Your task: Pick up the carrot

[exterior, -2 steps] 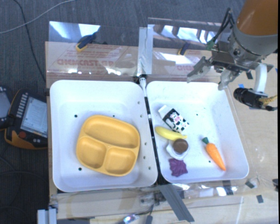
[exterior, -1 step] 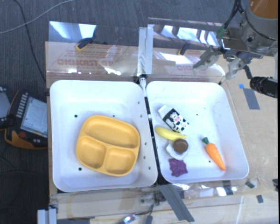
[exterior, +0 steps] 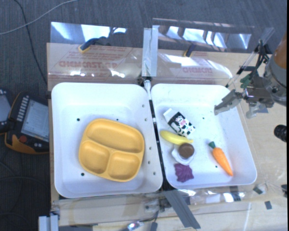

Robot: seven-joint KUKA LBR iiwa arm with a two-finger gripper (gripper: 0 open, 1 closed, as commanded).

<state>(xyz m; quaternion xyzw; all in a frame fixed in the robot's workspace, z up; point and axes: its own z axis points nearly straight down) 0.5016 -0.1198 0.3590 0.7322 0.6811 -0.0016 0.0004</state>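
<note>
Carrot (exterior: 221, 160) lying at 5 o'clock in right bin (exterior: 241, 129) | gripper (exterior: 241, 102) hovering at 2 o'clock, jaws standing apart, gripping nothing | you are still needing descent, grasp, lift.

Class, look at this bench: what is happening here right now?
A robot arm reaches in from the right, its gripper hanging over the upper right of the right bin, holding nothing. The carrot lies untouched near that bin's lower right, beside a banana. A yellow divided plate sits in the left bin.
</note>
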